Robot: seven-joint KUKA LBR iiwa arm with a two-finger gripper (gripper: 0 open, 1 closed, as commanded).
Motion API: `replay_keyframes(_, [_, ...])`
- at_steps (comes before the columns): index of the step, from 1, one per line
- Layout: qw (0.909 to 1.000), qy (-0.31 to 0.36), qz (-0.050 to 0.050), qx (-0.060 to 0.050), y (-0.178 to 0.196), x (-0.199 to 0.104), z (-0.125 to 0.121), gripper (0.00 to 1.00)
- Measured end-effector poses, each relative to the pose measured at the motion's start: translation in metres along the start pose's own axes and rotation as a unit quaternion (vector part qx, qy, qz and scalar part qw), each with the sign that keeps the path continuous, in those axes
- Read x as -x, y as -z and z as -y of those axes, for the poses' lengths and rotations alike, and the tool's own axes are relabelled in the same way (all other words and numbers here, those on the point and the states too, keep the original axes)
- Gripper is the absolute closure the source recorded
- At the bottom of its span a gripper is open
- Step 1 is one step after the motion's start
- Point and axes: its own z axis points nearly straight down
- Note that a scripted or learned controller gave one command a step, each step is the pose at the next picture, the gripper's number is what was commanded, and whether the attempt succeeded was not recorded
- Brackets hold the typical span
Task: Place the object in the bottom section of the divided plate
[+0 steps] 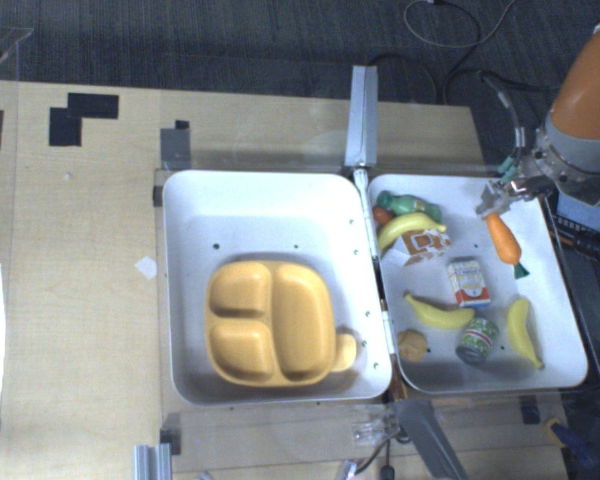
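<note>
A yellow divided plate lies in the left white bin, toward its front. It has two smaller sections on the left and one long section on the right. My gripper hangs over the far right corner of the right bin, just above the top end of an orange carrot. I see nothing held in it. The grey arm with its orange band comes in from the upper right.
The right bin holds several items: a green and red vegetable, a banana, a white and orange packet, a small carton, two more bananas, a can and a brown ball. A metal divider separates the bins.
</note>
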Motion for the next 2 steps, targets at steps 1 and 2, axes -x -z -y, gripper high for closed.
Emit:
replay_keyframes(1, [0.9873,0.159,-0.001,0.001,0.022,-0.072,-0.021,1.0])
replay_keyframes(2, [0.9965,0.084,-0.001,0.001,0.086,-0.109,0.011,1.0])
